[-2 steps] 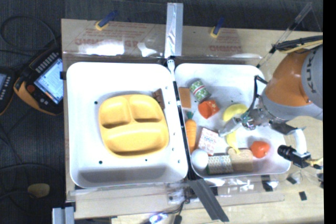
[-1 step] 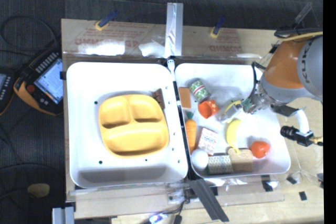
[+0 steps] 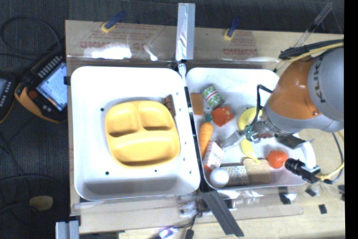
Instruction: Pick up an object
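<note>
Yellow banana (image 3: 248,119) is seen in the right bin (image 3: 240,74), just beside the hand (image 3: 250,134); whether the hand is open cannot be told. A yellow tray (image 3: 142,132) lies in the left bin (image 3: 84,120).

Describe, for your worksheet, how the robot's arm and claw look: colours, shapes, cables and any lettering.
The arm is a thick rounded body, grey at the upper part with dark lettering on its side, then a broad orange band above the wrist. Below that sits a grey metal collar, and the small metallic claw projects from it. A thin black cable loops beside the orange section.
</note>
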Action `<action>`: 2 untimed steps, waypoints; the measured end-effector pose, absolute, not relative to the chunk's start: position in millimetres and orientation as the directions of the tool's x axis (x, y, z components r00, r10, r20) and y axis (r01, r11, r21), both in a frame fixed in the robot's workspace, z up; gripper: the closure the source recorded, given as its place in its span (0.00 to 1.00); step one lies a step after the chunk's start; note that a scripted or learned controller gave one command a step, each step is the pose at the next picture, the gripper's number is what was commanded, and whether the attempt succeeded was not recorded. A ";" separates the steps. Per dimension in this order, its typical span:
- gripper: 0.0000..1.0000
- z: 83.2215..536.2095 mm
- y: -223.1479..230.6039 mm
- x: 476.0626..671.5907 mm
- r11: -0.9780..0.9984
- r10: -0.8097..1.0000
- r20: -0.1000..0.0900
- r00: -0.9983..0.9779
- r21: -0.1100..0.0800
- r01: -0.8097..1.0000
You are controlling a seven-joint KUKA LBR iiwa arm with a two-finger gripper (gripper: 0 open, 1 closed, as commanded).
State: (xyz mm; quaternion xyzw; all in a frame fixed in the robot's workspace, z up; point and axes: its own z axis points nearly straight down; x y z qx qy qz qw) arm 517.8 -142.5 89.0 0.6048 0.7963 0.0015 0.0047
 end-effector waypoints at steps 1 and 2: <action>1.00 96.3 -142.1 519.2 0.267 0.964 -0.004 -0.267 0.009 0.964; 1.00 247.1 -94.1 534.3 0.266 0.964 0.000 -0.266 -0.005 0.964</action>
